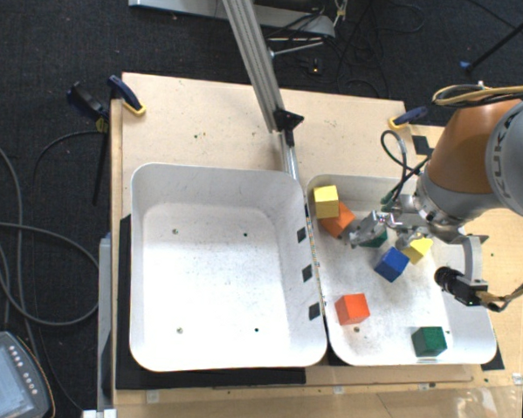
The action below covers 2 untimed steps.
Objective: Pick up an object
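Coloured blocks are scattered across the right-hand bin (477, 350), in the right half of the frame. A yellow cube (326, 201) is seen at the bin's upper left corner, with an orange block (339, 222) touching it just below and to the right. A dark green piece (376, 239) is partly hidden under the gripper (365, 233), which is lowered into the upper middle of that bin, just right of the orange block. Whether anything is pinched by the gripper cannot be told from this slant. A blue cube (391, 264) is placed just below and to the right of the gripper, and a small yellow block (419, 248) is seen touching its upper right edge. Lower in the bin, an orange-red cube (353, 308) is set near the left wall, well apart from a green cube (429, 341) at the lower right. The arm (483, 154), grey with its orange band, is reached in from the right edge of the frame above the bin. The left-hand bin (215, 262) is laid beside it at the centre of the frame, the two rims touching. Both bins are borne by a pale wooden bench (205, 122), and a metal pole (256, 55) is slanted down from the top centre toward the seam between them. Blue and yellow clamps (123, 94) are fixed at the bench's upper left corner.
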Each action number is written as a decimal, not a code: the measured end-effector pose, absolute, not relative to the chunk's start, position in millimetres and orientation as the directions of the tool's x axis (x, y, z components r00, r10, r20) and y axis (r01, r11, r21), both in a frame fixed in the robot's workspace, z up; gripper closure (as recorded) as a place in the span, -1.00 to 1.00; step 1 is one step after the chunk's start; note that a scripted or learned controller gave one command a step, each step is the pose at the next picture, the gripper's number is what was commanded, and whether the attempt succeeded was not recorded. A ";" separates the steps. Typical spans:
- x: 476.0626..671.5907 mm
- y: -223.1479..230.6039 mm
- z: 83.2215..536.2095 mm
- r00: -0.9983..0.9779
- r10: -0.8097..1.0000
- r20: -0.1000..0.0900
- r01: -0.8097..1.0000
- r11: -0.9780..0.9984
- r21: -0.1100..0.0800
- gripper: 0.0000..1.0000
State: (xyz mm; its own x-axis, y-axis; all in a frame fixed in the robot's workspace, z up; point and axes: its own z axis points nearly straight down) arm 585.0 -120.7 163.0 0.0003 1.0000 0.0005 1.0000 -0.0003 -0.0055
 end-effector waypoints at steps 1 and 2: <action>586.1 -112.8 120.3 0.000 1.000 -0.003 1.000 0.000 0.011 -1.00; 583.7 -112.7 128.8 0.001 1.000 -0.001 1.000 -0.001 0.003 1.00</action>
State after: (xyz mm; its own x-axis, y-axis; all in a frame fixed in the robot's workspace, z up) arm 583.7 -112.7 128.8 0.0010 1.0000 -0.0009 1.0000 -0.0010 0.0028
